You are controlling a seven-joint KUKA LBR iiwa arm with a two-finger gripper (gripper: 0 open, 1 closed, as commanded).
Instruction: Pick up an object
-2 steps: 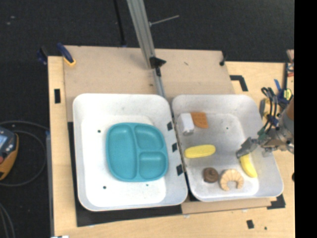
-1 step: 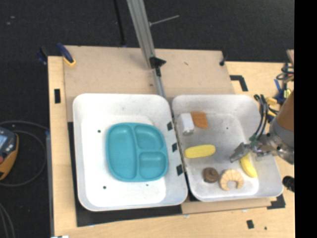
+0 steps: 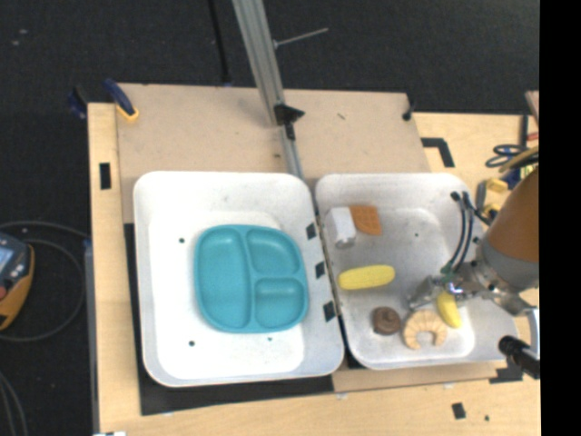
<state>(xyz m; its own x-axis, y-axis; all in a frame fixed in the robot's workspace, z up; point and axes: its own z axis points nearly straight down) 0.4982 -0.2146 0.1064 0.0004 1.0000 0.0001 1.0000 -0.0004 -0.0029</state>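
Observation:
The right bin (image 3: 399,198) holds several small items. A white block (image 3: 341,225) and an orange cracker-like piece (image 3: 367,220) lie at its upper left. A long yellow piece (image 3: 367,277) rests near the middle. A brown round item (image 3: 386,320) and a tan curved pastry (image 3: 427,332) sit at the front. My gripper (image 3: 438,295) is low over the bin's front right, directly above a small yellow object (image 3: 448,312) that it touches or nearly touches. The wrist hides how it meets that object.
The left bin (image 3: 163,243) carries a teal divided plate (image 3: 251,277). A metal post (image 3: 263,53) rises behind the bins. The arm's orange band (image 3: 519,221) hangs over the right bin's right wall. Cables and clutter (image 3: 508,157) lie on the bench at far right.

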